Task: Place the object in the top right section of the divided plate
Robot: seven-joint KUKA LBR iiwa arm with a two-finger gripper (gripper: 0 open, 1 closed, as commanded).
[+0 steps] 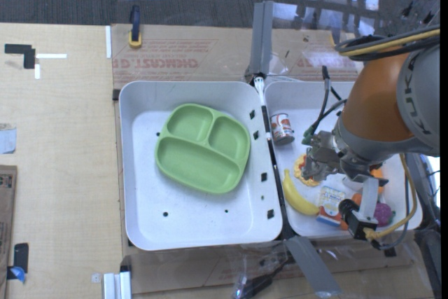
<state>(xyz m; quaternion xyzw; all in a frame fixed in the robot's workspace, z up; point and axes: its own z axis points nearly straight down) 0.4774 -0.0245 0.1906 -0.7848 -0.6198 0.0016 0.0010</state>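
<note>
The green divided plate (203, 148) lies bare in my left bin (140, 220). In the right bin (297, 224) sit a small can (281, 128), a banana (299, 197) and other bits, with my gripper (318, 163) low over them. Its grip I cannot tell. I should settle squarely on one object before lifting.

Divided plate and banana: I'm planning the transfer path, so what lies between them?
In the camera view, between the green divided plate and the banana lie bare white bin floor and the two bins' adjoining walls.
</note>
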